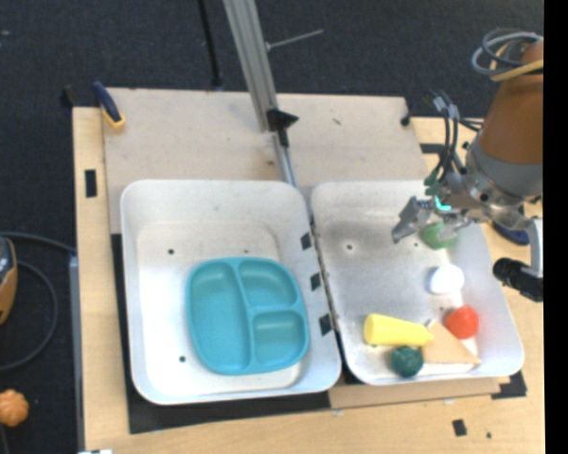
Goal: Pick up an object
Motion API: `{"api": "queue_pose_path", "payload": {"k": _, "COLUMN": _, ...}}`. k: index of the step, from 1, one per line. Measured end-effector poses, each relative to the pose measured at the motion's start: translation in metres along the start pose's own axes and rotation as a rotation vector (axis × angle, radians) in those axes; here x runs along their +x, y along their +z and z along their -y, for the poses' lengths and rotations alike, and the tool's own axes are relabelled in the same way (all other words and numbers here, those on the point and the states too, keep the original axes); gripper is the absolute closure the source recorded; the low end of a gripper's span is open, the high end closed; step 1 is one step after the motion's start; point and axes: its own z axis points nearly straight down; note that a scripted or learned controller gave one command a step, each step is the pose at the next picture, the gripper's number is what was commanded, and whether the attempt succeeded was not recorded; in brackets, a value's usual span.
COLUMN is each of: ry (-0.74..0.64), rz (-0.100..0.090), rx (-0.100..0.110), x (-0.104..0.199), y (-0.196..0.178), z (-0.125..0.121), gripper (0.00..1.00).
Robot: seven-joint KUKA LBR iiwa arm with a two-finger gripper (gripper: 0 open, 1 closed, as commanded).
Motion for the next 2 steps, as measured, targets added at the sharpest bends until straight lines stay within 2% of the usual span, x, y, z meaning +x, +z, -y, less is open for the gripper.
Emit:
{"api": "queue_pose_path", "payload": {"k": 1, "ry": 0.0, "rz": 0.0, "rx": -0.001, "x": 0.0, "y": 0.0, "z": 0.0, "gripper": 0.0}}
{"api": "queue_pose_path", "payload": {"k": 2, "ry": 0.002, "rz": 0.001, "rx": 0.003, "x": -0.001, "y": 0.042, "z": -0.001, "gripper": 0.0}}
